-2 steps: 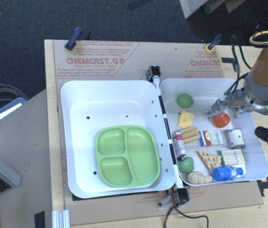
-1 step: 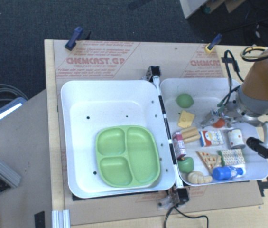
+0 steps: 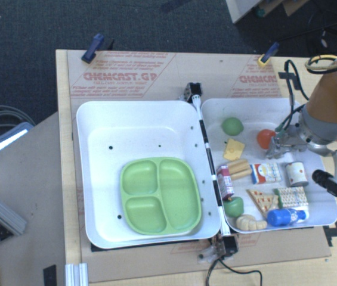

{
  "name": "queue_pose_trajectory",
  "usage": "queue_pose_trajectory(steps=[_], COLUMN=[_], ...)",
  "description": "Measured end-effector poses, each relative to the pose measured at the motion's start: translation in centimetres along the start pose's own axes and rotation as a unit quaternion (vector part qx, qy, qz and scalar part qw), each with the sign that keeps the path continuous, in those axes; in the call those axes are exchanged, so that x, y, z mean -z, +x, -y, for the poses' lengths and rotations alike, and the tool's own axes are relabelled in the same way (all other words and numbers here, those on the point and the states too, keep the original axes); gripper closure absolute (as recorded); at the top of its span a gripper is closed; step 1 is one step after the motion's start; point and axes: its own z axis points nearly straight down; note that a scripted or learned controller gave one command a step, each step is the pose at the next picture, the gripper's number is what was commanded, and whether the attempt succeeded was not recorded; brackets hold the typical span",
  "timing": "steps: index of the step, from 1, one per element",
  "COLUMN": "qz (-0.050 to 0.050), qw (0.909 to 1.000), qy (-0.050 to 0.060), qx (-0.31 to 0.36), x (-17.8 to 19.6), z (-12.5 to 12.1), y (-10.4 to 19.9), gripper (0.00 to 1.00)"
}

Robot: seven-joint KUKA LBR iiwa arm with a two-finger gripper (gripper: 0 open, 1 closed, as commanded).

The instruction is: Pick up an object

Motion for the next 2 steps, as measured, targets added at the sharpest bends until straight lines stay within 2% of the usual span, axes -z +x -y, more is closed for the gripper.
queue_pose_trajectory(steps=[1, 2], qz=[0.0, 0.0], qw=[1.0, 1.0], qy=[0.0, -0.001], qx=[0.0, 0.001], x=[0.0, -1.0], z=[0.0, -4.2], y=[0.0, 4.2], gripper=[0.0, 0.0])
